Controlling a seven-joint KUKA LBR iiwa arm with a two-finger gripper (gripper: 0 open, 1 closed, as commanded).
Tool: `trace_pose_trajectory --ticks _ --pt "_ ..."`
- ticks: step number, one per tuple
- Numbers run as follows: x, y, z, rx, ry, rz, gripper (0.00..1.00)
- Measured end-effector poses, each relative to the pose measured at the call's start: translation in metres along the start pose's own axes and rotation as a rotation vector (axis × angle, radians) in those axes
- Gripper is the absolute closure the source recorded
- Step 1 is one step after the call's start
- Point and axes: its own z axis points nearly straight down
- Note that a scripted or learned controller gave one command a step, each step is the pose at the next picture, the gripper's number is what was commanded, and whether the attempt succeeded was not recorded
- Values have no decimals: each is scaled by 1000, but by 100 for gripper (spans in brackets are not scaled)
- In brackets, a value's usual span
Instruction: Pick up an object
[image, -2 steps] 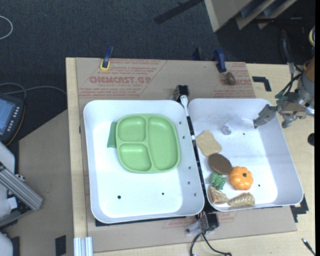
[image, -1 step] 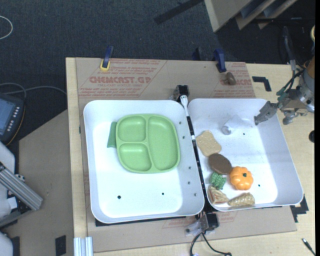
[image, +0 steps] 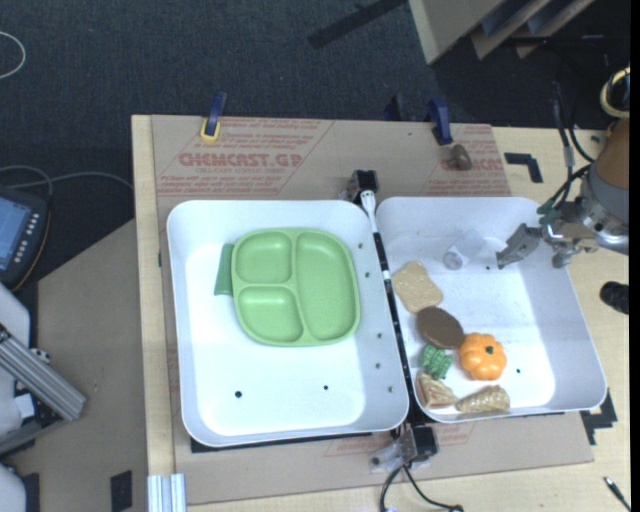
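Observation:
My gripper (image: 538, 246) hovers over the far right part of the right bin (image: 560, 330), fingers spread open with nothing between them. Left of it lies a small clear plastic piece (image: 464, 250). Further toward the front along the bin's left side lie a tan bread slice (image: 417, 285), a brown round patty (image: 440, 327), a small green piece (image: 435, 360), an orange pumpkin (image: 482, 356), a sandwich wedge (image: 432, 391) and a beige pastry (image: 486, 402). None of them touches the gripper.
The left bin (image: 200, 380) holds a green divided plate (image: 296, 285) with a green edge sticking out from under its left side. A black divider rail (image: 385, 300) runs between the bins. Clamps (image: 211, 120) sit on the cardboard's far edge.

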Motion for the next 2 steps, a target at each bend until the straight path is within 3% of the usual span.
trace_pose_trajectory --ticks 2 --pt "-7 -3 100 0 0 -1 0"
